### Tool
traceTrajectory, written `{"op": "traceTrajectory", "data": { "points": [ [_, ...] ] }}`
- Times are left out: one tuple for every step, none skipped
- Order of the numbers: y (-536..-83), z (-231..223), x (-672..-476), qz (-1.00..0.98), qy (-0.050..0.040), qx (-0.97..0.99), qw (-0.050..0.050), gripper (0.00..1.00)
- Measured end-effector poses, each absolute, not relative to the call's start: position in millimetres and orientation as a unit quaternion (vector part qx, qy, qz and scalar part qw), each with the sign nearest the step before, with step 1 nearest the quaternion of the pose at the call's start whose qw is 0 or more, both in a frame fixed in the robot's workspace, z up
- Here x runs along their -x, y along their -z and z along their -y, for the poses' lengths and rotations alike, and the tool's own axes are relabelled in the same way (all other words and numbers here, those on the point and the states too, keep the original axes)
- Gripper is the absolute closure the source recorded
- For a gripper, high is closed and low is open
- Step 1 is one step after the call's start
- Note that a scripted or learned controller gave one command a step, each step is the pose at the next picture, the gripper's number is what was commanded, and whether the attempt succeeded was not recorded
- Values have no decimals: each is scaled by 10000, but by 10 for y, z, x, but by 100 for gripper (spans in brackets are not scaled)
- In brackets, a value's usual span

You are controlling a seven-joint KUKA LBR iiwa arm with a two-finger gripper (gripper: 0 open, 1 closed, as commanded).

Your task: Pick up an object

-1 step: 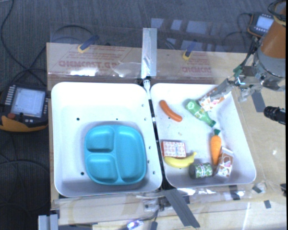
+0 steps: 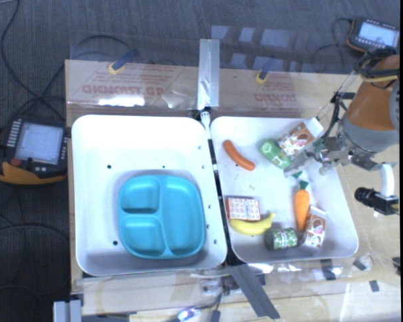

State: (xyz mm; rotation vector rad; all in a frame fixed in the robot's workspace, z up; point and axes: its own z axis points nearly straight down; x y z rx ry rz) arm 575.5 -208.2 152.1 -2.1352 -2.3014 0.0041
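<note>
Objects for picking lie in the right bin (image 2: 349,237), which sits beside the left bin (image 2: 80,180) on the bench (image 2: 154,89). I see a small printed carton (image 2: 295,140) at the far side of the right bin, touching a green item (image 2: 271,151) on its left; a sausage (image 2: 239,155) lies apart, nearer the divider. Toward the near side, a carrot (image 2: 301,208) stands lengthwise just beside a second carton (image 2: 315,228), with a green can (image 2: 281,238), a banana (image 2: 250,225) and a flat red-and-white packet (image 2: 242,208) grouped to their left. The left bin holds a blue divided tray (image 2: 162,215). My tool (image 2: 307,158) reaches in from the right, low over the far part of the right bin, close by the printed carton; I cannot tell from this view whether it is wide, narrow, or gripping anything. The grey arm with its orange band (image 2: 371,106) shows at the right edge.
</note>
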Motion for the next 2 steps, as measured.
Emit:
{"op": "traceTrajectory", "data": {
  "points": [
    [-959, 2161, -5302, 7866, 48, 6174, 10, 0],
    [-1033, 2167, -5299, 7864, 38, 6177, 3, 100]
  ]
}}
